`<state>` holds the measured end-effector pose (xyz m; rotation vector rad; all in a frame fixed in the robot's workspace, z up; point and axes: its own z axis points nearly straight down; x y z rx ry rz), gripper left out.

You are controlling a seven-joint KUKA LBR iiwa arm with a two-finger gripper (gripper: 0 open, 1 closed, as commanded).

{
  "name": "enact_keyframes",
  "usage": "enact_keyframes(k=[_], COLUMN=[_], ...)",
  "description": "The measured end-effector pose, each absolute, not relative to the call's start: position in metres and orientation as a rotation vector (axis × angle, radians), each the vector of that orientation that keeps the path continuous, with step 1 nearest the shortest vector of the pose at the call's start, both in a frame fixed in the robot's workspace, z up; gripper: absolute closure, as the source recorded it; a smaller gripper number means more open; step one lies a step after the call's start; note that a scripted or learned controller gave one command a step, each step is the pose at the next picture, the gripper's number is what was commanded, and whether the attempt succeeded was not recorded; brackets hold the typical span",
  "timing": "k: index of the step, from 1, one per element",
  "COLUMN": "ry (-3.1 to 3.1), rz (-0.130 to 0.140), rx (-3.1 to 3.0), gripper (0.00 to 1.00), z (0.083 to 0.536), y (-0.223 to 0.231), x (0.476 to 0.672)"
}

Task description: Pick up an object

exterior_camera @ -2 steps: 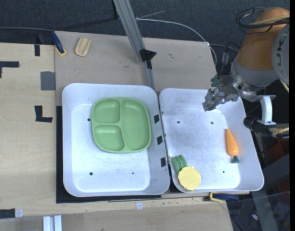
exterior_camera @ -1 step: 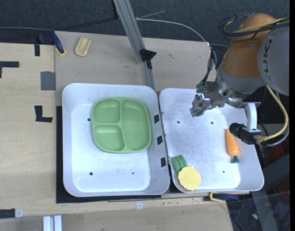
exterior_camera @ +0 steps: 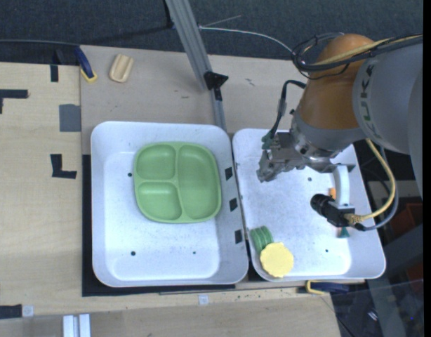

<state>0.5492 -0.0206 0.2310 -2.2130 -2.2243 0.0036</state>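
The tool (exterior_camera: 270,166) hangs over the upper left part of the right bin (exterior_camera: 300,209), its fingers pointing down toward the bin floor; whether they are apart or together cannot be told. Below the tool, at the bin's lower left corner, lie a yellow object (exterior_camera: 277,260) and a green object (exterior_camera: 260,237), touching each other. To the tool's left, in the left bin (exterior_camera: 110,209), rests a green divided plate (exterior_camera: 177,182).

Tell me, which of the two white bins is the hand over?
The right bin, with the yellow and green toy at its near corner; the left bin holds a green plate.
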Motion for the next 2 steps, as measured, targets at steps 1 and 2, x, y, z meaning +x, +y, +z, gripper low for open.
enact_keyframes(k=[1,2], ry=[-2.228,-2.226], rz=[0.0,0.005], rx=[-2.211,-2.211], gripper=[1.0,1.0], z=[0.236,0.227], y=[0.03,0.082], x=[0.544,0.52])
